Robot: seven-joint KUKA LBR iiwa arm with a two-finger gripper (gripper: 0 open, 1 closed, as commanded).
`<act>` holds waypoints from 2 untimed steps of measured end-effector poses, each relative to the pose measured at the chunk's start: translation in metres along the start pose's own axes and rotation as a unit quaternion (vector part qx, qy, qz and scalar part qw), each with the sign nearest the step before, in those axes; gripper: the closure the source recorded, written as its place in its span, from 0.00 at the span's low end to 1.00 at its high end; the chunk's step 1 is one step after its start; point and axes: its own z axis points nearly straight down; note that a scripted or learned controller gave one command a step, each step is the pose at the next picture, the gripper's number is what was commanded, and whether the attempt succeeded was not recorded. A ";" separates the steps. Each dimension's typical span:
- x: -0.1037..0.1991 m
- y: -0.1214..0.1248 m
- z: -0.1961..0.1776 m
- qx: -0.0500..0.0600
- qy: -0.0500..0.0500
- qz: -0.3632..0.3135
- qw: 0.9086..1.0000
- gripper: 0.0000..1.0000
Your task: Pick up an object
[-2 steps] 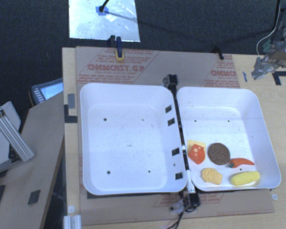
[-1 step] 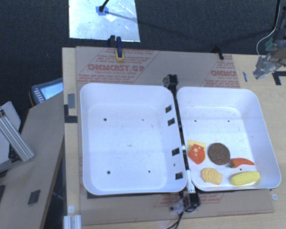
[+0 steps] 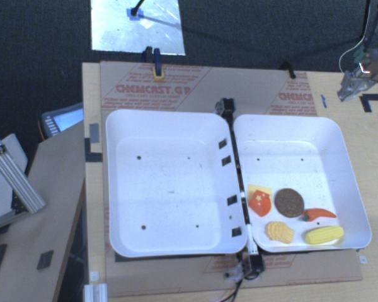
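Toward the five o'clock corner of the right bin [image 3: 327,137] sits a small cluster of toy food: a yellow and red wedge [image 3: 259,200], a round brown patty [image 3: 289,202] just beside it, a red chili [image 3: 318,214] at the patty's four o'clock, a ridged yellow piece [image 3: 280,232] below the wedge, and a corn cob [image 3: 324,234] under the chili. Up at two o'clock, outside the bins, hangs the gripper [image 3: 356,83], well apart from them; whether it is released or clenched I cannot tell. Beside it lies the left bin [image 3: 120,168].

Two white bins [image 3: 170,121] are being carried side by side by the worktop [image 3: 201,80], touching over printed cardboard.
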 end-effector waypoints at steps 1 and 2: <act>0.000 0.000 -0.003 0.001 0.000 0.000 1.000 1.00; 0.000 0.000 -0.008 0.000 0.000 0.000 1.000 1.00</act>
